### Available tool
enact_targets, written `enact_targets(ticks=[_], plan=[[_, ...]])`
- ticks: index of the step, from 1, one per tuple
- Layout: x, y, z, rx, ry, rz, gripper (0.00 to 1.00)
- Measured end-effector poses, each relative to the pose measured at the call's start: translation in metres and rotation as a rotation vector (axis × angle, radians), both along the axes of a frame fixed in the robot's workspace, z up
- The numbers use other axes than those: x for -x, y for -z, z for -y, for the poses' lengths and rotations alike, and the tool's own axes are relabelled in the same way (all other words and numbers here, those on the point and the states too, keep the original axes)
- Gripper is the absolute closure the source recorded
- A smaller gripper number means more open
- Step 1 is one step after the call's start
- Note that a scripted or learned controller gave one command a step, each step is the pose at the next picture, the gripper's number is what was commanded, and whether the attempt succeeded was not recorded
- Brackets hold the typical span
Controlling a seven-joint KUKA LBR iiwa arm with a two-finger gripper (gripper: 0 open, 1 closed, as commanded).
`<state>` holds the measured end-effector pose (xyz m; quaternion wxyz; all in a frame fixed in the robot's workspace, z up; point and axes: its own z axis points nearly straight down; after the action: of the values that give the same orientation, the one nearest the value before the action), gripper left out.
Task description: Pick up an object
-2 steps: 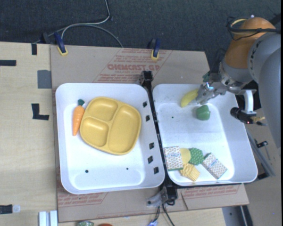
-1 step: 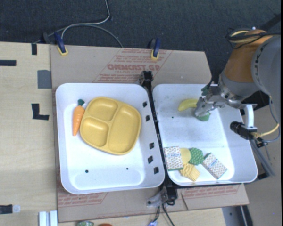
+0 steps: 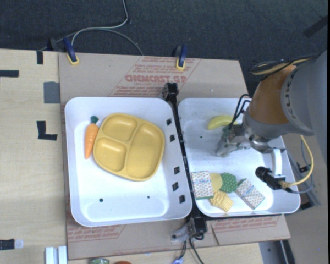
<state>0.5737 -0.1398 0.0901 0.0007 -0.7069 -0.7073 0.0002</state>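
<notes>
My gripper point(image 3: 225, 147) hangs low over the middle of the right bin point(image 3: 198, 111), its fingers pointing down toward the bin floor. A yellow banana point(image 3: 219, 122) lies just up and left of it, apart from the fingertips. Along the bin's front lie a pale waffle-patterned block point(image 3: 202, 183), a green piece point(image 3: 229, 181), a yellow cracker point(image 3: 222, 202) and a small checked packet point(image 3: 249, 194). In the left bin point(image 3: 77, 164) an orange carrot point(image 3: 90, 138) rests beside a yellow divided plate point(image 3: 128, 146). Nothing shows between the fingers.
The grey arm with its orange band point(image 3: 269, 100) covers the right bin's far right side. A black cable fitting point(image 3: 269, 176) hangs near the bin's right wall. A black divider point(image 3: 179, 147) separates the bins. Cardboard point(image 3: 148, 76) lies beneath them, held by clamps.
</notes>
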Motion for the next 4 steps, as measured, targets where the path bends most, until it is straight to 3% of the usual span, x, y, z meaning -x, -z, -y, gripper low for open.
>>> enact_targets(ticks=[1,2,3,4], plan=[[-0.008,-0.080,-0.026,0.000,-0.002,0.002,1.00],[-0.028,-0.005,0.005,0.001,0.000,-0.001,1.00],[-0.028,-0.005,0.005,0.000,-0.001,0.000,0.00],[-0.092,0.006,-0.032,-0.002,0.002,-0.015,0.00]])
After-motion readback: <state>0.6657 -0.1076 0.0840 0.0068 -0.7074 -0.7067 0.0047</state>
